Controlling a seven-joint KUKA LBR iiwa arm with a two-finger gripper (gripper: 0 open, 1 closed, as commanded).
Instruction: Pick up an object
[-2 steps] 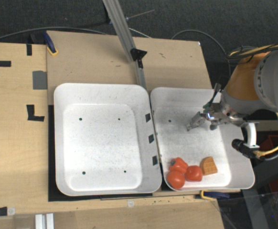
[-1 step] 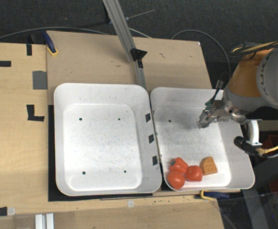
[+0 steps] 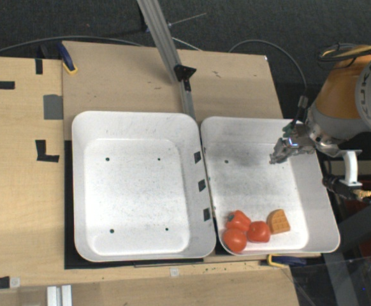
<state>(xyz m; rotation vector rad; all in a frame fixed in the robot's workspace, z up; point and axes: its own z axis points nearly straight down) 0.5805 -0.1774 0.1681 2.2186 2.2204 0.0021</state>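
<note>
Three red tomato-like pieces (image 3: 244,230) lie clustered at the front of the right bin (image 3: 249,171). Beside them to the right sits a tan-orange block (image 3: 278,221). My gripper (image 3: 280,155) hangs over the right bin's far right side, well behind those objects and apart from them. Nothing shows between its fingers. The arm's orange band (image 3: 341,97) shows at the right edge.
The left bin (image 3: 134,183) stands beside the right one, joined by black clips (image 3: 201,185). A grey metal pole (image 3: 163,37) slants in from the top to the bins' back edge. Cables run over the dark floor behind the wooden bench.
</note>
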